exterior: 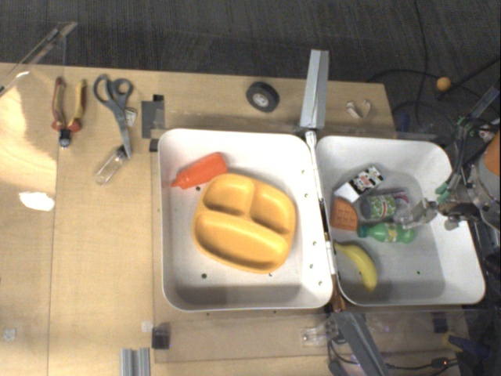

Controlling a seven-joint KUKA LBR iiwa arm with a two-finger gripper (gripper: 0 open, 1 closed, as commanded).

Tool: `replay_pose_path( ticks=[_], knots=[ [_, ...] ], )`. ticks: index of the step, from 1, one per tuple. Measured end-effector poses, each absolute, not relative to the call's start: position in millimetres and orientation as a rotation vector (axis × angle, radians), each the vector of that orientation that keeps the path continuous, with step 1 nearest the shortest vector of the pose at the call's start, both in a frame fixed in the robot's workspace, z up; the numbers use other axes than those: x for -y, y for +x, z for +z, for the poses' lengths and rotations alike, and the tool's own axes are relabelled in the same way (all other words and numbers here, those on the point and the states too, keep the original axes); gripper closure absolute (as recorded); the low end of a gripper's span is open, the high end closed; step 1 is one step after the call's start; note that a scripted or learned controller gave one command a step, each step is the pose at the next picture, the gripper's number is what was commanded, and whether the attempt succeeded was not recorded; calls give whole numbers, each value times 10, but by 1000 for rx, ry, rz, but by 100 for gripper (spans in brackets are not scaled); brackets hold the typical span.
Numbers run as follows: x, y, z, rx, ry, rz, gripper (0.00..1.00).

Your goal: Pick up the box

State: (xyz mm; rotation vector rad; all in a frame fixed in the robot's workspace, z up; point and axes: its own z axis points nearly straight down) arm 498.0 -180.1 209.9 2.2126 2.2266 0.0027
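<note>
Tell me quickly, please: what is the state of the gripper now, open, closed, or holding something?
Gripper: at the right bin's right side, near the green bottle; open or closed cannot be told.

Robot arm, right edge of frame: thin dark rods and metal brackets, grey fittings, small green part at approx. mid-height, orange patch at upper right, partly cut off.

Arm at right edge, gripper low, reaching leftward
</note>
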Motion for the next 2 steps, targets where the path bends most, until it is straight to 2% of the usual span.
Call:
replay_pose_path(
  ticks=[1,2],
  knots=[
    [1849,5599,886,-2239,2187,11,0],
    [1603,5974,884,-2468,1927,9,0]
  ],
)
